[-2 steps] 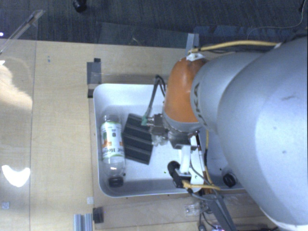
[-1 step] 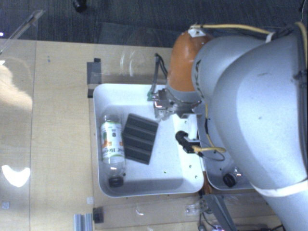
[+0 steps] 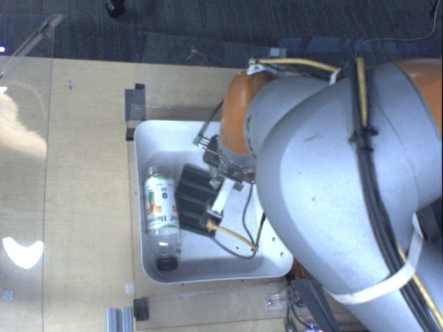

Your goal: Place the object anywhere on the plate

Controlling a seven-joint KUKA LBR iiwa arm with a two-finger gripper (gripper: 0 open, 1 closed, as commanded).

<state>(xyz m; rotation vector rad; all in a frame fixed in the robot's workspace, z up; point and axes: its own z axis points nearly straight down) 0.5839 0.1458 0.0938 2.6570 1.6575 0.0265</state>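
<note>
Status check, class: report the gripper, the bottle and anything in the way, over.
Gripper low inside the white bin, right beside the bottle. Bottle lying on its side along the bin's left wall, dark cap toward the near edge. Arm covers the bin's right part.

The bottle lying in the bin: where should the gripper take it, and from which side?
Probably at the labelled middle of the bottle, coming straight down from above. It lies on its side along the left wall of the white bin, dark cap toward the near edge, so the round body offers two opposite flanks. The gripper sits just right of it; wall clearance looks tight.
</note>
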